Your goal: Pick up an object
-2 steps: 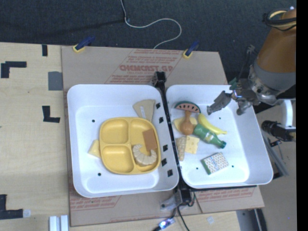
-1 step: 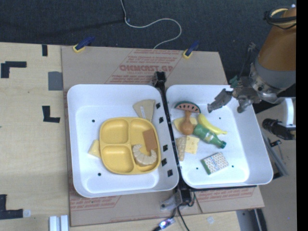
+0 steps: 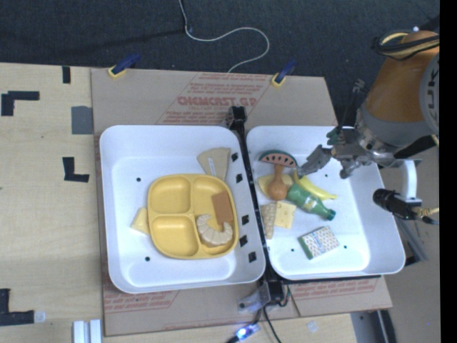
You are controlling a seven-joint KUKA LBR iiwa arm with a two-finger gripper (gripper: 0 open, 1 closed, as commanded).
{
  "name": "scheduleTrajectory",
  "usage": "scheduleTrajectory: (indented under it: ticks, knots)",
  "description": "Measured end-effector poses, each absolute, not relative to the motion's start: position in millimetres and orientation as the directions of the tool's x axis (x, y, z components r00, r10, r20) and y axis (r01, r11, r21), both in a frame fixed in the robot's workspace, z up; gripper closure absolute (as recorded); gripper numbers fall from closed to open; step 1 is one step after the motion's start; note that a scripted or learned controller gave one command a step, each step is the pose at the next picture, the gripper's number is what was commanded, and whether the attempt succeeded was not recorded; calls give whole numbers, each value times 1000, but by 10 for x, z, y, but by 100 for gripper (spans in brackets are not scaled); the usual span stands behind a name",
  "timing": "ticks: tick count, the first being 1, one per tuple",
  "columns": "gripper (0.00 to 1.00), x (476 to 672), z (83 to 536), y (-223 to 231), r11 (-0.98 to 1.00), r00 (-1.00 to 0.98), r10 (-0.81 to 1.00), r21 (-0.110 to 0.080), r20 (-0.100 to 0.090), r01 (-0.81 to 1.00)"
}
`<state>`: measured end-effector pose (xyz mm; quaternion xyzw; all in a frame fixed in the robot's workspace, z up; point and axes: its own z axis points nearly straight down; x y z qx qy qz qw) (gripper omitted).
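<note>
Cardboard bench below; my arm point(image 3: 403, 84) leans in from the right, gripper point(image 3: 308, 168) low over the banana point(image 3: 318, 189) — can't tell its grip.

This is a robotics lab. A grey industrial arm with an orange band point(image 3: 403, 70) reaches over a plywood table point(image 3: 43, 191) marked with black tape pieces point(image 3: 71, 170). Two white bins point(image 3: 114, 213) sit on a sheet of printed cardboard point(image 3: 207, 98) held by blue and yellow clamps point(image 3: 125, 64). The bins hold toy food and a yellow divided plate point(image 3: 175, 206). A loose white cable point(image 3: 228, 38) trails over dark carpet point(image 3: 86, 20).
</note>
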<state>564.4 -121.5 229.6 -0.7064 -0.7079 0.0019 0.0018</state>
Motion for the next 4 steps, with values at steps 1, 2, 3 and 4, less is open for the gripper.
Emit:
scheduleTrajectory:
  ticks: [1, 2, 3, 4]
  knots:
    - [0, 5545, 1698, -1198, 2, -1, 1000, -8, 1, 1000]
    - [0, 5480, 1162, -1281, 0, 0, 1000, -7, 0, 1000]
    - [0, 5499, 876, -1305, -2, 2, 1000, 5, -4, 1000]
    - [100, 5536, 1018, -1258, 2, -2, 1000, 12, 4, 1000]
